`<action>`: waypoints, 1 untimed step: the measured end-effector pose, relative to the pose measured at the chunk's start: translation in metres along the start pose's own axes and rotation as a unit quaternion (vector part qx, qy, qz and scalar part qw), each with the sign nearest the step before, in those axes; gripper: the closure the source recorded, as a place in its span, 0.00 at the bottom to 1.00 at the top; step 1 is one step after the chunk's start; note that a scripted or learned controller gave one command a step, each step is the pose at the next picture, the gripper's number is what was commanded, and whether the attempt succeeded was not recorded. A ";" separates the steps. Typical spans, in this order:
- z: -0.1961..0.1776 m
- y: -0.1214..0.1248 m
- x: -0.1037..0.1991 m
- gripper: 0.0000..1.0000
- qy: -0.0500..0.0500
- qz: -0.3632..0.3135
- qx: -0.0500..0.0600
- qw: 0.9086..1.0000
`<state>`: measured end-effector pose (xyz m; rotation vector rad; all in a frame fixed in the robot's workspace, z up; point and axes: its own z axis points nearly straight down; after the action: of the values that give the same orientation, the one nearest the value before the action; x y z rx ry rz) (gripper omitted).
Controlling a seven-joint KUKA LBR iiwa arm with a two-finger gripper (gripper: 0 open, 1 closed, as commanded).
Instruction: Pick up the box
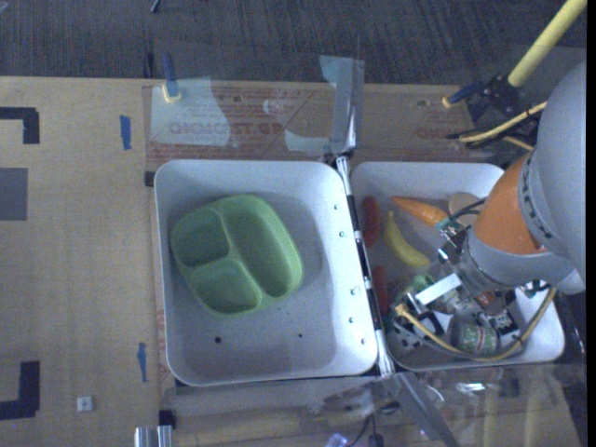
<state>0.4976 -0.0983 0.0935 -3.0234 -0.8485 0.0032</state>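
My gripper (436,298) is down inside the right bin (484,173), near its front half, with the grey arm and orange band above it reaching in from the right. The wrist covers much of the bin's right and front part, so whatever lies under it is hidden. Beside the gripper a small green thing (424,280) peeks out. A round can with a green label (475,335) lies by the bin's front wall.
In the right bin's back half lie an orange carrot (419,210), a yellow banana (402,242) and a red stick-shaped thing (372,220). The left bin (177,180) holds a green divided plate (236,254).
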 end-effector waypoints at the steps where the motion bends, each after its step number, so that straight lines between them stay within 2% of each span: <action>1: -0.002 0.001 0.003 0.00 0.004 -0.001 -0.002 1.000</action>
<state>0.5008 -0.0975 0.0958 -3.0248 -0.8517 -0.0102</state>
